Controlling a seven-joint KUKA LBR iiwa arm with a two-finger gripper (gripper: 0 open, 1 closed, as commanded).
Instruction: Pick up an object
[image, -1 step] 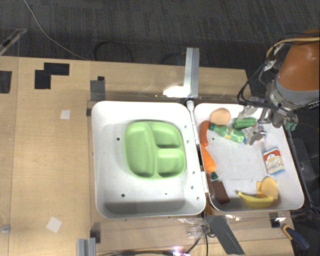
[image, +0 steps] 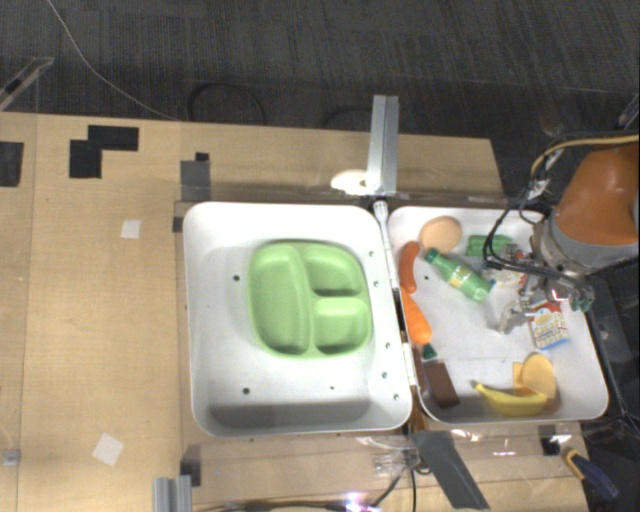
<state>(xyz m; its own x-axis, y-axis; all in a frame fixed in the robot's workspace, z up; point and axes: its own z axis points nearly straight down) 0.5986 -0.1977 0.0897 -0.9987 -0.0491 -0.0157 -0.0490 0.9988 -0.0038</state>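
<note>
My gripper (image: 522, 306) hangs low over the right bin (image: 590, 400), toward its right side, beneath the grey arm with its orange band (image: 602, 195). Just right of and below the gripper lies a small printed carton (image: 549, 328). To its left a green bottle (image: 460, 275) lies on a slant. A banana (image: 512, 401) and an orange-tan wedge (image: 539, 373) sit at the bin's front. A tan egg-like ball (image: 440, 233) and a green item (image: 496, 245) rest at the back. Nothing is seen held by the gripper.
A red sausage-like piece (image: 408, 265), an orange carrot (image: 416, 322) and a brown block (image: 438, 384) line the right bin's left wall. The left bin (image: 210, 390) holds a green divided plate (image: 305, 298). A metal post (image: 384, 145) stands behind the bins.
</note>
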